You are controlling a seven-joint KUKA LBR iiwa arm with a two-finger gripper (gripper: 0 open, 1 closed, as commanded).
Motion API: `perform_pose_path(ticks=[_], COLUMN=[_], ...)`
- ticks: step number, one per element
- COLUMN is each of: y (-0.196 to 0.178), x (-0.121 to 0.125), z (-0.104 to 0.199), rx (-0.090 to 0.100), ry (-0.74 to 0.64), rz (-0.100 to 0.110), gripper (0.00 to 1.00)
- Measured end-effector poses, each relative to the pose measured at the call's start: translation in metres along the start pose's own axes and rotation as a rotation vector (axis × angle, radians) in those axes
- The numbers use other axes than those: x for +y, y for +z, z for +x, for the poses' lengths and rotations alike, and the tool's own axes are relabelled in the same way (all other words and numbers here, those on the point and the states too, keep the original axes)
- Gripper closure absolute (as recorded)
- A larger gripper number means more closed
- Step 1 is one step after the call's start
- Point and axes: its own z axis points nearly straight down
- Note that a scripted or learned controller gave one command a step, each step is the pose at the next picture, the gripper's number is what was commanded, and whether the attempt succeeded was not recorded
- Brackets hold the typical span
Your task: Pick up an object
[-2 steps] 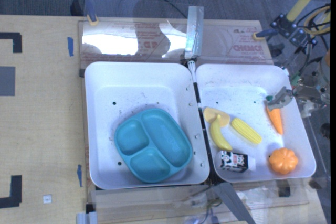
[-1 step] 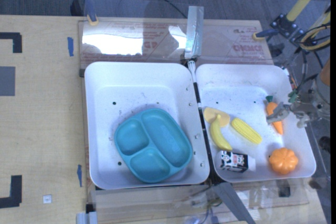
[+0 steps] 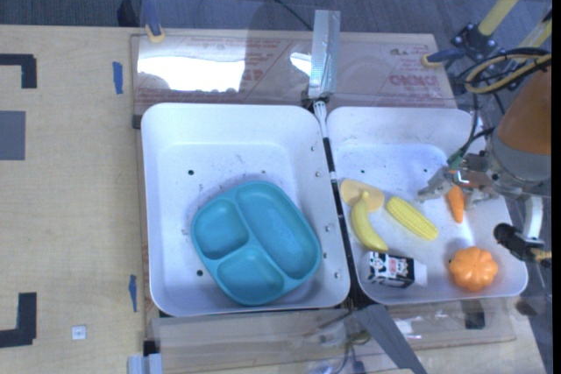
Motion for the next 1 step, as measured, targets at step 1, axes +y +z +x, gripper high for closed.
perform_pose_path(ticks=[1], y=[-0.01], x=[-0.0002], z=[-0.0038], rx=[-0.01], ry=[0.003], rz=[-0.003], gripper=[1.0])
